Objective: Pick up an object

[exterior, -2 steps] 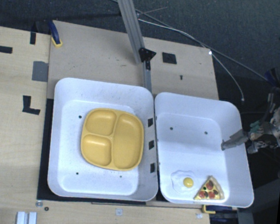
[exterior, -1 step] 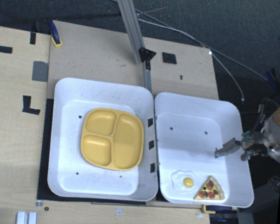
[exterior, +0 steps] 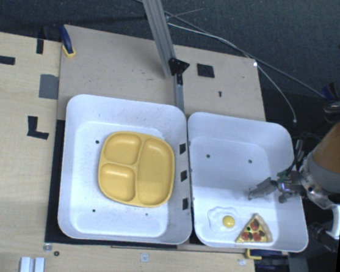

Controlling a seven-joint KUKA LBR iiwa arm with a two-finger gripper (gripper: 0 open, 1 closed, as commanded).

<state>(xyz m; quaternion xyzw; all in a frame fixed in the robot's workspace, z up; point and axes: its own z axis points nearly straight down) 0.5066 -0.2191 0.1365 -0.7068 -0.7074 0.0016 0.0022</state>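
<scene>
- Left bin [exterior: 82,152]: shallow, white, smooth plastic with rounded corners and a few dark specks on its floor.
- Yellow plate [exterior: 136,169]: matte plastic, rounded-square outline, divided into three compartments, two smaller on its left and one long on its right. It lies flat near the centre of the left bin.
- Right bin [exterior: 237,140]: same white moulded form, touching the left bin along their shared edge.
- Fried egg [exterior: 223,220]: toy piece, glossy white with an irregular wavy outline and a round yellow yolk. It lies flat at the near edge of the right bin.
- Pizza slice [exterior: 255,229]: toy piece, triangular, tan crust with red topping and small dark spots. It lies just beside the egg, on its right.
- Gripper [exterior: 263,190]: grey metal, reaching in over the right rim of the right bin above the pizza slice. Its fingers form a narrow point with nothing between them.
- Bench [exterior: 9,143]: pale wood-grain board bearing patches of black tape.
- No legible brand, label or writing on any item.
</scene>
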